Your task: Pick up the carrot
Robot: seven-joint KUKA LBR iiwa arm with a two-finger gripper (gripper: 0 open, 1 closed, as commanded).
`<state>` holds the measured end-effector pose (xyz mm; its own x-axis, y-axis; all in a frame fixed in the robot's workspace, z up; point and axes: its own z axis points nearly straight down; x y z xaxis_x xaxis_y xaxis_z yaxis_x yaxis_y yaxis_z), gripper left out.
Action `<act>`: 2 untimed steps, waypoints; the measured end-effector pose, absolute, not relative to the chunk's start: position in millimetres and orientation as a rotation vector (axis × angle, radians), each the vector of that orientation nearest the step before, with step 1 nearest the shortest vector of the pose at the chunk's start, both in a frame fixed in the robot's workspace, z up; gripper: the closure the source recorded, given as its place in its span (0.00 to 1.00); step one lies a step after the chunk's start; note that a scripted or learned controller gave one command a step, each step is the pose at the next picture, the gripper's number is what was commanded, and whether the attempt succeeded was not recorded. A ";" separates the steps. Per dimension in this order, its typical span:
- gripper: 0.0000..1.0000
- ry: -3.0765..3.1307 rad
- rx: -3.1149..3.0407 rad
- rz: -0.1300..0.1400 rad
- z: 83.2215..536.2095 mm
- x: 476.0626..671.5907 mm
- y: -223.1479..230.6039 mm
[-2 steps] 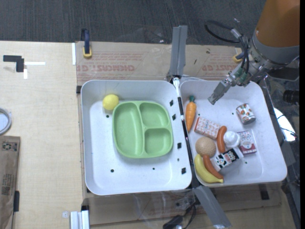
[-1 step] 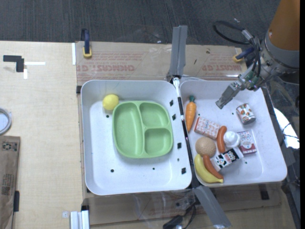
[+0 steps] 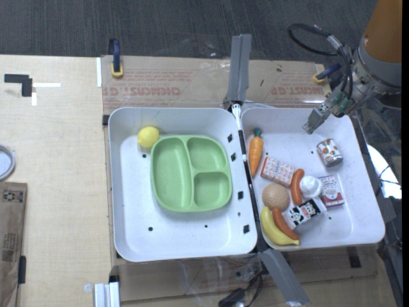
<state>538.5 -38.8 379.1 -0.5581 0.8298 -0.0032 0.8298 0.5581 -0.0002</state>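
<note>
The carrot [image 3: 255, 155] is orange with a green top and lies lengthwise against the left wall of the right bin [image 3: 367, 230], leafy end toward the back. My gripper [image 3: 316, 121] hangs over the back right part of that bin, well to the right of the carrot and apart from it. It sits below the grey wrist and its bundle of cables. Nothing shows in its grasp.
The right bin also holds a small can [image 3: 328, 152], a red-and-white box [image 3: 277, 170], a sausage [image 3: 297, 185], a white bottle [image 3: 310, 185], a brown roll [image 3: 276, 197], a banana [image 3: 273, 230] and a milk carton [image 3: 302, 213]. The left bin holds a green divided plate [image 3: 192, 171] and a lemon [image 3: 148, 136].
</note>
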 end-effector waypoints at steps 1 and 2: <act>1.00 2.770 1.475 -0.004 387.6 539.8 -39.8; 1.00 2.702 1.608 -0.004 221.8 483.4 -1.7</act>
<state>483.4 -1.7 221.8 -0.4772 0.8788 0.0011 0.8788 0.4772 -0.0033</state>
